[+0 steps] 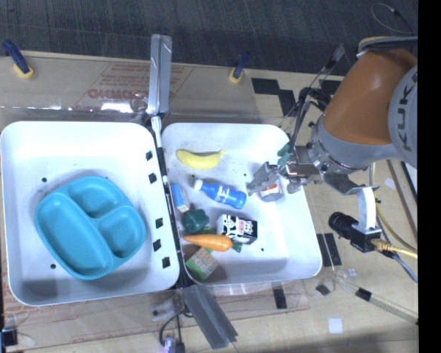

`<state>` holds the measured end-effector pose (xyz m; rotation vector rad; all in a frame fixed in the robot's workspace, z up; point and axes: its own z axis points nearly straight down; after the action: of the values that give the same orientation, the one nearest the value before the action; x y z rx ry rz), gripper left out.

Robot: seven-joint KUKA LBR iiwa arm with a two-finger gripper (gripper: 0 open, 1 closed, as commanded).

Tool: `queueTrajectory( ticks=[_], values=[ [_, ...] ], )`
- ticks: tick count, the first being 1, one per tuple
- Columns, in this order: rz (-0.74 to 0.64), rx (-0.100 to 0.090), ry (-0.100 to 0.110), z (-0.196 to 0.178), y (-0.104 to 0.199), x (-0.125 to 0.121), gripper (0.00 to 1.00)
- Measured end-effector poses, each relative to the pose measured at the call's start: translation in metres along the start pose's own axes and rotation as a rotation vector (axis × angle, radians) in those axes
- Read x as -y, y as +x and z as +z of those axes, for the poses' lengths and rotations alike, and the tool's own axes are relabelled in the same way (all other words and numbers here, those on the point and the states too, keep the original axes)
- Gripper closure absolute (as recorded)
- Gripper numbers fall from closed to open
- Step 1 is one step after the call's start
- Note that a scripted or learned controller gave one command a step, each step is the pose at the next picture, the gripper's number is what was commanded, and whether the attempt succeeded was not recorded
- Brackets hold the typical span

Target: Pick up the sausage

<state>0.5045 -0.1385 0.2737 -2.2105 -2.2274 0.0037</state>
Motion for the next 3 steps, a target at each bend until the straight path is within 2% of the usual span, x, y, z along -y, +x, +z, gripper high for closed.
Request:
queueTrajectory(
  ticks=[1,2,3],
  values=[
    [0.258,0.001,-0.002,0.001,0.033,-0.091,0.00],
    [0.220,0.001,0.001,0.144,0.003,-0.098,0.00],
    [0.249,-0.001,-0.002,0.081,0.089,-0.153,0.00]
  ],
)
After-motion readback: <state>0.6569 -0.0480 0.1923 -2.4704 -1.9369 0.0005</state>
